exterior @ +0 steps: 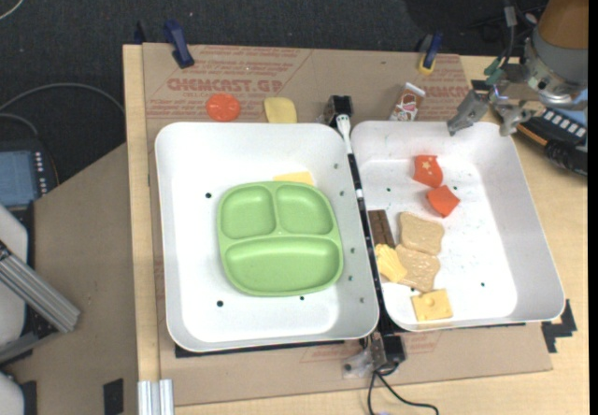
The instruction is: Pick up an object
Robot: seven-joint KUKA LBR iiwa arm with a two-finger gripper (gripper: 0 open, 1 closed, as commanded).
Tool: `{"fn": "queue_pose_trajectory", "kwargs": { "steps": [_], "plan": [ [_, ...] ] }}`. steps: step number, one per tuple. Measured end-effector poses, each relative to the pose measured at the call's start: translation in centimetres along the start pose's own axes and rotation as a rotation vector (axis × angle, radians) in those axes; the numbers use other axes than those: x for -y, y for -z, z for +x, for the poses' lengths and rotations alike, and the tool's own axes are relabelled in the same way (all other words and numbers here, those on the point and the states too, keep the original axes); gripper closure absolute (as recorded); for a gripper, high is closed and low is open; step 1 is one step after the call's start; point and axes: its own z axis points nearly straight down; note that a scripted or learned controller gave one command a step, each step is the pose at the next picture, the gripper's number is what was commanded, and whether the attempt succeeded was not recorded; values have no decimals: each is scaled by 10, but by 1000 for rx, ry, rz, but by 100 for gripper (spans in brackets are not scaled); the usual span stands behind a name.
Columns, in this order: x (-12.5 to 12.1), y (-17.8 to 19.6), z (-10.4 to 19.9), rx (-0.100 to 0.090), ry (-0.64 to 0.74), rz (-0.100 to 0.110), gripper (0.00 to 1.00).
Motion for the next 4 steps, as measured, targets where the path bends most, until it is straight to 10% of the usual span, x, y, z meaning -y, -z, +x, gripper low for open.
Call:
{"fn": "queue_pose_trajectory", "kwargs": {
  "steps": [1, 2, 3, 4],
  "plan": [
    [12, -154, 20, -3, 1, 10, 0],
    [8, -134, 18, 2, 1, -5, 100],
    [8, -135, 18, 2, 1, -4, 0],
    [44, -146, 10, -1, -2, 5, 0]
  ]
}}
